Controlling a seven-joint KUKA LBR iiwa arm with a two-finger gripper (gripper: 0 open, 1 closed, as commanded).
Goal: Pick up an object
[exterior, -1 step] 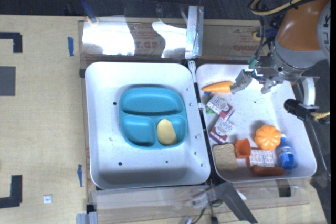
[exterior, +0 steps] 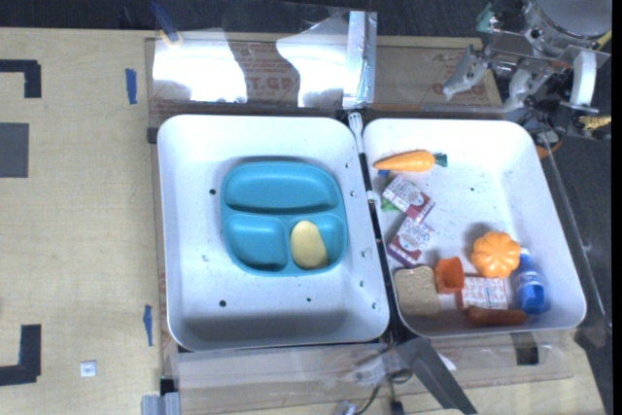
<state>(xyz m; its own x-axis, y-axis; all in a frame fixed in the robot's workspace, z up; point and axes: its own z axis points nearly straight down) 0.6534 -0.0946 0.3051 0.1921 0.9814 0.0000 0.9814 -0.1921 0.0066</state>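
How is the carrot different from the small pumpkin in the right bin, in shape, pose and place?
The carrot is long and thin, while the pumpkin is round and ribbed. The carrot lies flat on its side near the bin's far edge; the pumpkin sits nearer the front, beside a blue bottle. The carrot has a green tip; the pumpkin shows none. Both are orange and lie in the right bin.

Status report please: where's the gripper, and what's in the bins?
Gripper above right bin's far corner, holding nothing. Carrot, small pumpkin, bread slice untouched. Lemon sits in blue tray, left bin.

light: bright, even | glare: clear panel (exterior: 262, 63) | focus: slightly soft
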